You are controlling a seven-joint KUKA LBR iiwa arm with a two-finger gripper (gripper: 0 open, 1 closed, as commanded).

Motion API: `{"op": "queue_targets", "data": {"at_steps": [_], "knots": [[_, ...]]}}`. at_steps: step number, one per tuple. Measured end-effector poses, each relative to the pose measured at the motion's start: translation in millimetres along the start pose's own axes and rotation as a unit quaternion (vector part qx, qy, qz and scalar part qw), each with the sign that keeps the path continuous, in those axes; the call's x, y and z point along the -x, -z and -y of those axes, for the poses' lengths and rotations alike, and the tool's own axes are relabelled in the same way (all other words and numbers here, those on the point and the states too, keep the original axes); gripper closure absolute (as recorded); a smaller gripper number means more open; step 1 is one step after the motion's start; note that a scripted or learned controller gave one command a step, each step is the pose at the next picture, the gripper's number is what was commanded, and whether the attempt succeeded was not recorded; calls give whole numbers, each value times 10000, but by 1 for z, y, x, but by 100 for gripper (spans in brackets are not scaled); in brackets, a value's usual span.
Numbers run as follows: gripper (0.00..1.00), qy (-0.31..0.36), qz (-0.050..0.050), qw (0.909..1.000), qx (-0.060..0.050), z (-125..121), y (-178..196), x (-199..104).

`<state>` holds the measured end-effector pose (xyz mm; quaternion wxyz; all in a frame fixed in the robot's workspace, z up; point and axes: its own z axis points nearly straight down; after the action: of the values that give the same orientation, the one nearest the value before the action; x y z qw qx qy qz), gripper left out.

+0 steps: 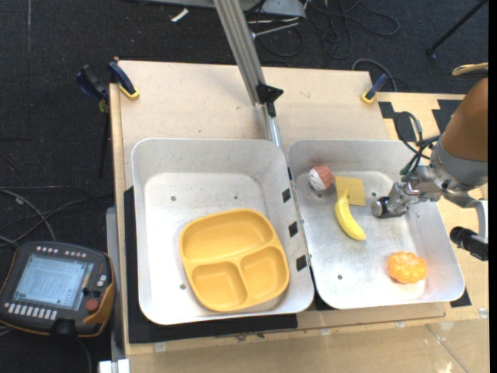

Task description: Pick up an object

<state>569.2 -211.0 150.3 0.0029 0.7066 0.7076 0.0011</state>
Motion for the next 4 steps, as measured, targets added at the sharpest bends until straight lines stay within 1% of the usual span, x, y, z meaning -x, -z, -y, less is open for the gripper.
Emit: {"op": "queue_targets", "data": {"at_steps": [1,2,3,4], "knots": [[100,11,0,10000,5,-10,59,-2],[100,10,-2,10000,-3,-12,90,-2],[100,32,-22,10000,-33,-19,79,-56],[100,31,-21,10000,-34,-22,74,-102]]}}
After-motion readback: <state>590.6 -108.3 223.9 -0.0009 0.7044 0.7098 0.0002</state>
